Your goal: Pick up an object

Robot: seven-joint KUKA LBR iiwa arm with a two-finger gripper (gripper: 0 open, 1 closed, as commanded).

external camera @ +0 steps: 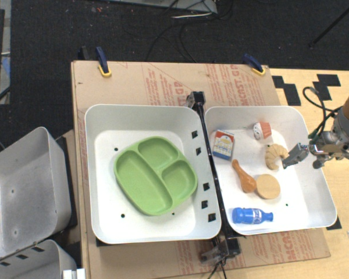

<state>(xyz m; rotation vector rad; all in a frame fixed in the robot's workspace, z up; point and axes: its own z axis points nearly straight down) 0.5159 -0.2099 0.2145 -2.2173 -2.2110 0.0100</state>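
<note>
Reaching in from the right edge of the frame, the jaws (307,153) hang over the right rim of the right bin (320,205), with one dark finger (295,155) pointing left toward the objects. Whether they are spread or pressed together I cannot tell from this slant; nothing shows between them, so I judge that no object is picked up yet.

Just left of that finger lies a pale, lumpy piece like a cookie or bread roll (275,156), the nearest candidate. Below it a wooden spoon (244,176) lies at a slant, its bowl end just beside a round tan disc (268,186); those two crowd each other, which would make a clean grip on either awkward. A small red-and-white die-like block (262,131) sits toward the upper right of the bin, well apart from the wall, and a little carton (223,144) stands near the divider between the bins. A blue bottle (251,215) lies on its side near the lower rim, with open floor around it.

The centre of the right bin is cluttered, while its lower right corner has bare room for coming down. The left bin (104,127) holds a green divided plate (156,175), lying flat and probably hard to pinch. Both bins rest on a cardboard-covered bench (139,80) held by clamps (103,63).
</note>
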